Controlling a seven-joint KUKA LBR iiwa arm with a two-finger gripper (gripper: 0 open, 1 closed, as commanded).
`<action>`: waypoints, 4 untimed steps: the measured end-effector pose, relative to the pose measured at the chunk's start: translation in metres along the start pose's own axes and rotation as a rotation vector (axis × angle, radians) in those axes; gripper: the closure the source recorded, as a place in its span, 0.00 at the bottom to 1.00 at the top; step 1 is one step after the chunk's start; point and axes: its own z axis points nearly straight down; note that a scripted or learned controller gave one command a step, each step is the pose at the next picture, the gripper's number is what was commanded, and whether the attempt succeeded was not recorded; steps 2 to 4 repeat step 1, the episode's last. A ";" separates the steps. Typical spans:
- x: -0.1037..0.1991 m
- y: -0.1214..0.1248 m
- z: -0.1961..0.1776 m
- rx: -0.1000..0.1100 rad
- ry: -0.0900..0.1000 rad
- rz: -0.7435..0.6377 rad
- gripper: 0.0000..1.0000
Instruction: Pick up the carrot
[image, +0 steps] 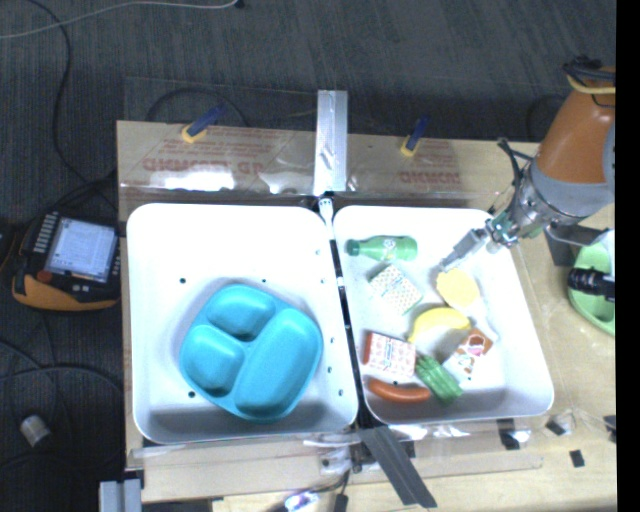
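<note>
The carrot (397, 391) looks to be the orange-red stick with a green leafy end (438, 379), lying flat along the near wall of the right bin (530, 350). My gripper (452, 259) hangs over the upper right part of that bin, slanting down to the left from the orange-banded wrist (575, 140). Its tip is just above a pale yellow piece (459, 289) and far from the carrot. Nothing hangs from it.
The right bin also holds a green bottle (381, 247), a checked white packet (395, 290), a banana (440, 322), a red box (387, 355) and a small carton (470, 352), all crowded near the carrot. A blue divided tray (250, 350) sits in the left bin (160, 240).
</note>
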 end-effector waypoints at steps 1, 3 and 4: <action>-0.029 -0.008 0.029 0.003 -0.004 -0.078 0.00; -0.029 -0.008 0.029 0.003 -0.004 -0.078 0.00; -0.029 -0.008 0.029 0.003 -0.004 -0.078 0.00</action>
